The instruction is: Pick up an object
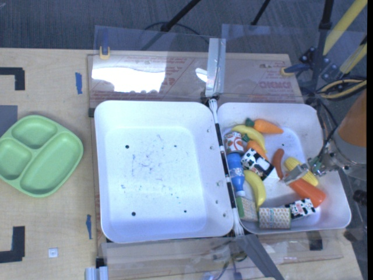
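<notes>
The right bin [332,212] holds a heap of toys: an orange carrot [268,126], a yellow banana [252,134], a red-and-white can [234,140], a blue bottle [236,172], a black-and-white block [257,163], a second banana [256,186], a red sausage [278,161], an orange piece [307,192], a small cow-patterned piece [302,208] and a beige roll [274,216]. My gripper [298,172] reaches in from the right and sits low among the toys, just above the orange piece and beside a yellow piece [310,180].
The left bin [111,121] lies beside the right one, with a metal divider [214,74] at the back between them. A green sectioned plate [38,154] rests on the bench at far left. Cables and stands crowd the back right.
</notes>
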Robot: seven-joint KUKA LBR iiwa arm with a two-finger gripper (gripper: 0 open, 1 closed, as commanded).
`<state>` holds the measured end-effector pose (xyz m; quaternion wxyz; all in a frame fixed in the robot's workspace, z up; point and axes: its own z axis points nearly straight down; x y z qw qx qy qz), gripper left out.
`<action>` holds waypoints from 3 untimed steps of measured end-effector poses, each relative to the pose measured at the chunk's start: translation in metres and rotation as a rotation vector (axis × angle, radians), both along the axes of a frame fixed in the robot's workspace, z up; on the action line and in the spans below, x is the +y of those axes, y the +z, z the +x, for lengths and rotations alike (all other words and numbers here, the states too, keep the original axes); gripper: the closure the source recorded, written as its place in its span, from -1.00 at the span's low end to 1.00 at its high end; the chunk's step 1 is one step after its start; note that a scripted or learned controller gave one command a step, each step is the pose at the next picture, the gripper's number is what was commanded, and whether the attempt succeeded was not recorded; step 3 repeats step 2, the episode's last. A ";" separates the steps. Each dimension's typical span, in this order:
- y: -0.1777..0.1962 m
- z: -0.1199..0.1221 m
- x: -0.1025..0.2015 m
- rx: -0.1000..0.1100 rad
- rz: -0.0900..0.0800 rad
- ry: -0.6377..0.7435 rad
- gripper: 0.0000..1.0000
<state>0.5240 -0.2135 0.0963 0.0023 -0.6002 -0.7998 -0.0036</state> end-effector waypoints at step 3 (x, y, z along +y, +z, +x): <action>0.110 0.047 0.070 0.001 -0.009 -0.039 1.00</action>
